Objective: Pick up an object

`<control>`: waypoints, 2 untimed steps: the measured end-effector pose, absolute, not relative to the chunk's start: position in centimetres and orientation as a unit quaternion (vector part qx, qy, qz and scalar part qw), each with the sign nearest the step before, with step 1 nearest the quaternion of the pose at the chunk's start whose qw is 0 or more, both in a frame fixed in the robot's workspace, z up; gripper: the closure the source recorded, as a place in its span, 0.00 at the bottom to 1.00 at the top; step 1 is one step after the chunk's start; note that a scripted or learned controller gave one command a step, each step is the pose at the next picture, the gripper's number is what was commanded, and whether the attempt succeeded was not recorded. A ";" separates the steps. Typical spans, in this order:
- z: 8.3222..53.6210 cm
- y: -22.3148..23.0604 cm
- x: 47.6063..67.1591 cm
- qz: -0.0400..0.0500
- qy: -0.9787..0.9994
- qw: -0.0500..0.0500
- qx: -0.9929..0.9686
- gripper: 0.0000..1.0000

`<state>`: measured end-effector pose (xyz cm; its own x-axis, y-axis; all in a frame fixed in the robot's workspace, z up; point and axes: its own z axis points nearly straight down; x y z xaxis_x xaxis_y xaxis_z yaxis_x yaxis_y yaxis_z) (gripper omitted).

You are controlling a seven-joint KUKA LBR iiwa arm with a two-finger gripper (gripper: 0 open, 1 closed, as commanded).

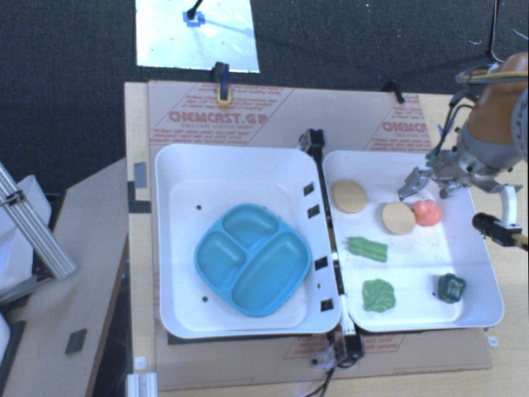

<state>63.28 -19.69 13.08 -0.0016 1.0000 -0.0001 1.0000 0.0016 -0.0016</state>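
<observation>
Gripper (pixel 423 184) seen above right bin (pixel 479 259), near far edge, just above pink round object (pixel 427 212). Fingers spread, nothing between them.

Right bin contents: pink round object touching tan disc (pixel 398 218); second tan disc (pixel 350 196) toward divider side; green oblong piece (pixel 367 249) below discs; leafy green piece (pixel 378 295) near front; dark green small object (pixel 451 287) at front right, well apart from others.

Left bin (pixel 190 176) contents: blue divided plate (pixel 252 259), three compartments, placed at centre, tilted diagonally.
</observation>
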 end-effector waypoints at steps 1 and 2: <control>8.3 -19.6 63.3 0.000 -0.708 0.000 -0.706 0.00; 9.7 -19.7 63.5 -0.002 -0.708 -0.003 -0.706 1.00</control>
